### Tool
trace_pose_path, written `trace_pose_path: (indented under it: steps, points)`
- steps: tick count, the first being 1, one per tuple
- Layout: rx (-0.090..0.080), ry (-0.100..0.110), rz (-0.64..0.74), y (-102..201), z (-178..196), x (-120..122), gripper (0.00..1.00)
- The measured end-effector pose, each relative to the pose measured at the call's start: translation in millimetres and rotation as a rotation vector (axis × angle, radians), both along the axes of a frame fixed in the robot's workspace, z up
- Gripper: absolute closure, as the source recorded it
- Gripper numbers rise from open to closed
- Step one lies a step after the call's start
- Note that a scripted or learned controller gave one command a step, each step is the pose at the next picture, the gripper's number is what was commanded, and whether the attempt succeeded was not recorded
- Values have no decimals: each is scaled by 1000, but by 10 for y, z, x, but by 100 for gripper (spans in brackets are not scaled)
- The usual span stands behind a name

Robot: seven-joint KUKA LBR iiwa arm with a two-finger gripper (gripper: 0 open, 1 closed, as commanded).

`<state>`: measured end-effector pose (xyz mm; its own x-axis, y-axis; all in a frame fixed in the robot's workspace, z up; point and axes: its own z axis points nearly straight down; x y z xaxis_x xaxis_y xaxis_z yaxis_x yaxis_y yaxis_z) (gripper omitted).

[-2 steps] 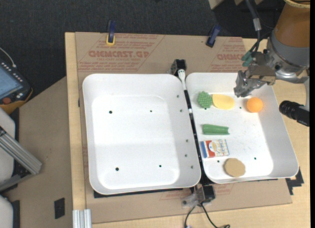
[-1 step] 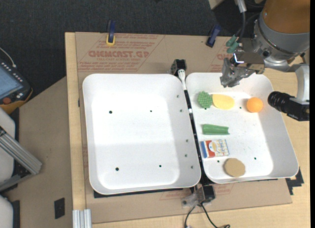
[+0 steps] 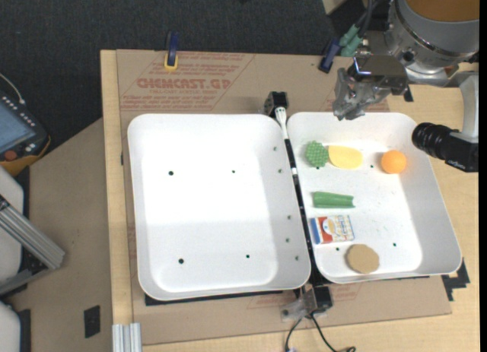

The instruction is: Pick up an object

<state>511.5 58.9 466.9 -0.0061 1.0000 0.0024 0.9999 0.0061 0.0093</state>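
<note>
- The cardboard sheet (image 3: pixel 190 77), brown with red print, lies under the right bin (image 3: pixel 415 221) and shows beyond that bin's far and near rims.
- The left bin (image 3: pixel 205 214), white and shallow, sits against the right bin along the rim on the view's left. A few small dark dots mark its floor.
- The right bin, also white and shallow, holds all six loose things, any of which could be the object to pick up.
- The arm (image 3: pixel 441 1), grey with an orange band, hangs above and beyond the right bin's far rim.
- The gripper (image 3: pixel 351 106) points down over the right bin's far rim, toward that rim's left end. Nothing shows in its grasp, and I cannot tell whether the claw is released or clenched.
- The printed card (image 3: pixel 332 229), red, white and blue, lies flat in the right bin's near half, close to its left wall.
- The yellow oval piece (image 3: pixel 345 158) lies in the right bin's far half, left of centre.
- The green strip (image 3: pixel 332 200) lies flat about midway along the right bin, close to its left wall.
- The tan disc (image 3: pixel 363 258) rests by the right bin's near rim.
- The bumpy green piece (image 3: pixel 316 153) sits in the right bin's far half near the left wall, touching the yellow oval piece.
- The orange ball (image 3: pixel 393 162) sits in the right bin's far half, toward its right wall.
- The black clip (image 3: pixel 275 103) stands at the right bin's far left corner, where the two bins meet.
- The clamp (image 3: pixel 172 54), blue and yellow, grips the sheet's far edge, well apart from the right bin.
</note>
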Motion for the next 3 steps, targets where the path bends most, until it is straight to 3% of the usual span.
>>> trace_pose_path:
  steps: [1,2,3]
  points:
    - [1,0,0,466,659,-162,100]
    - [-6,24,-10,162,-1493,432,100]
    - [-1,3,-1,754,-1026,650,100]
